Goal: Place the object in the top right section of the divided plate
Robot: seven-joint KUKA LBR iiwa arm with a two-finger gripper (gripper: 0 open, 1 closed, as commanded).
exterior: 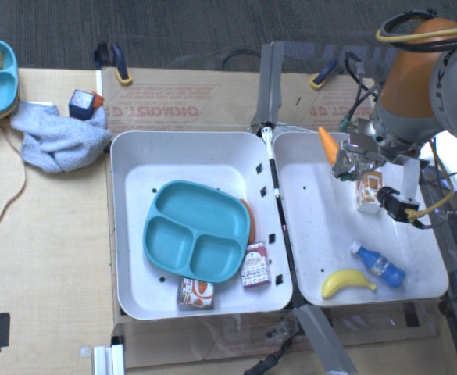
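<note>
Two white bins are sitting side by side on the bench. I am watching the jaws (pixel 358 165) hanging over a small carton (pixel 367 191) in the right bin (pixel 314 233), far right of the blue divided plate (pixel 196 230). I cannot tell their state. It looks light and stiff; I would pinch its flat sides.

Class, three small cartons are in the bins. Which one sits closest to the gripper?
The carton in the right bin, just under the gripper. The other two cartons lie in the left bin beside the blue plate.
</note>
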